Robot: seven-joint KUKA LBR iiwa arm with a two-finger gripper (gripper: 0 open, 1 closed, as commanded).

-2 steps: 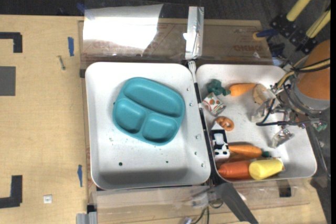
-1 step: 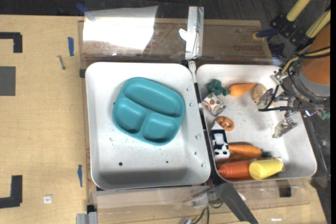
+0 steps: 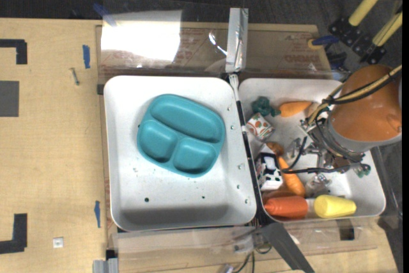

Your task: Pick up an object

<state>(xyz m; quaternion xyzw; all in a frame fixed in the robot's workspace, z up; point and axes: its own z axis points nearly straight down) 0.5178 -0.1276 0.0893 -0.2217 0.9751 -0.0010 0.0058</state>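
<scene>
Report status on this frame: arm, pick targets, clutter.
Arm low over right bin. Toys loose there: yellow piece, red piece, carrot. Teal tray in left bin.

Two white bins (image 3: 121, 137) are seen side by side. One teal divided plate (image 3: 181, 133) is counted in the left bin; several small toy foods (image 3: 289, 206) in the right.

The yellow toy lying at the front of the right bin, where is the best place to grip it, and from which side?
Probably across the middle of the yellow toy, coming straight down from above. It lies flat, long side left to right, so fingers should close front to back across its narrow width. The orange-red toy touches its left end, so avoid that end.
</scene>
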